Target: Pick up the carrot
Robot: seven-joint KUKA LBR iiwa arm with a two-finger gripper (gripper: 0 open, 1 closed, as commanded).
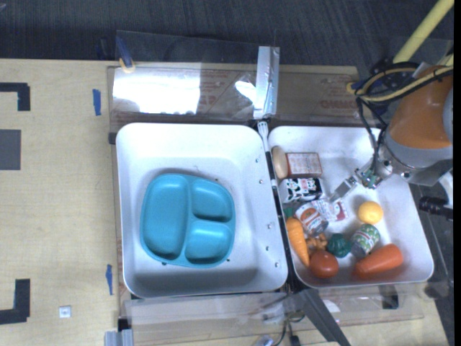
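Observation:
The carrot [297, 241] is a small orange tapered piece. It lies along the left wall of the right bin [421, 225], near the front, next to a red tomato [323, 263]. My gripper [351, 184] hangs over the middle of the right bin, up and to the right of the carrot and well apart from it. Nothing shows in its grasp. The grey arm with its orange band [425, 125] reaches in from the right.
The right bin also holds a yellow lemon [370, 213], a red-orange tapered vegetable [378, 260], a green-labelled can [364, 238], a brown box [303, 163], a cow-print carton [300, 189] and a wrapped packet [317, 216]. The left bin [137, 150] holds a blue divided plate [189, 219].

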